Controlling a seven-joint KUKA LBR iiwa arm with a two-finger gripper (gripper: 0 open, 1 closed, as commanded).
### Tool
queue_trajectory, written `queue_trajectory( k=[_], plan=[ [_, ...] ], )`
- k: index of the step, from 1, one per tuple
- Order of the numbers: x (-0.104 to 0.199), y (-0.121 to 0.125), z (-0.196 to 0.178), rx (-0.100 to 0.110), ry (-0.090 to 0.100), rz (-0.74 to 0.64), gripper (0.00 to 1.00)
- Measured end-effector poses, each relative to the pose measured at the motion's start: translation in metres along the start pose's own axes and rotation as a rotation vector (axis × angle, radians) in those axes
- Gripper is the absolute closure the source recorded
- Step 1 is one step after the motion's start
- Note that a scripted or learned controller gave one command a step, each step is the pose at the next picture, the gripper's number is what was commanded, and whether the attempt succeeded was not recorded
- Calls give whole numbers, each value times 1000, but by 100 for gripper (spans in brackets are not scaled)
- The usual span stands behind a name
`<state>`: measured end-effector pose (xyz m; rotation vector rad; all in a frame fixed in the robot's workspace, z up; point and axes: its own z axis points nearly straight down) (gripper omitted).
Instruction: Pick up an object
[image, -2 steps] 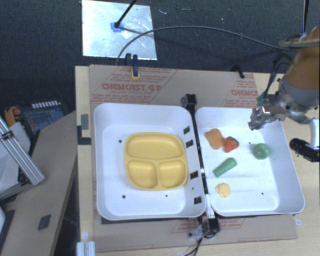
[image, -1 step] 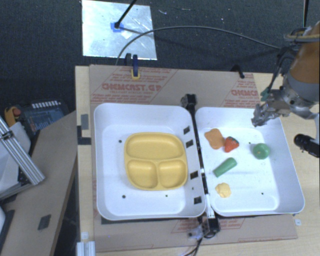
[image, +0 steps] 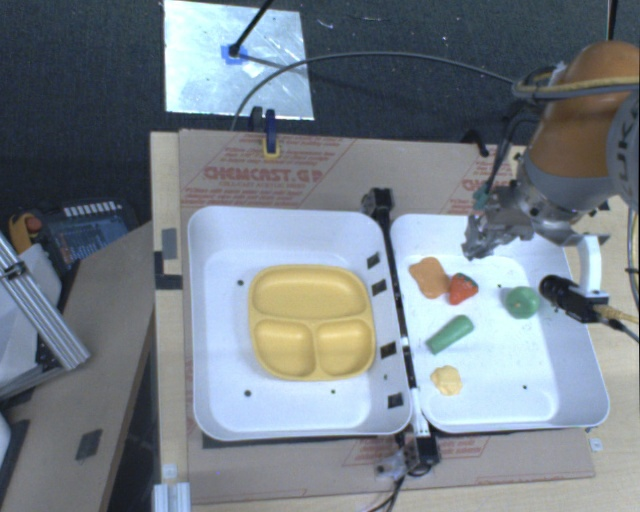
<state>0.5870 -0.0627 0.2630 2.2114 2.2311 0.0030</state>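
Right bin (image: 560, 400): orange piece (image: 429, 277), red piece (image: 461, 289), green items, all unlifted. My tool (image: 480, 243) hovers above; grip state I cannot tell.

A single fixed camera looks down at a slant from above the bench, taking in both shallow white plastic bins (image: 300, 225) at mid-frame, seemingly from moderate height; the grey, orange-banded robot arm (image: 585, 110) enters at the frame's upper right.
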Motion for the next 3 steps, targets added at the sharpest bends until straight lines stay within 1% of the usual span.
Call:
queue_trajectory(
  k=[1, 3],
  plan=[
    [51, -8, 0, 1, 0, 0, 100],
    [154, -9, 34, 2, 0, 0, 100]
  ],
)
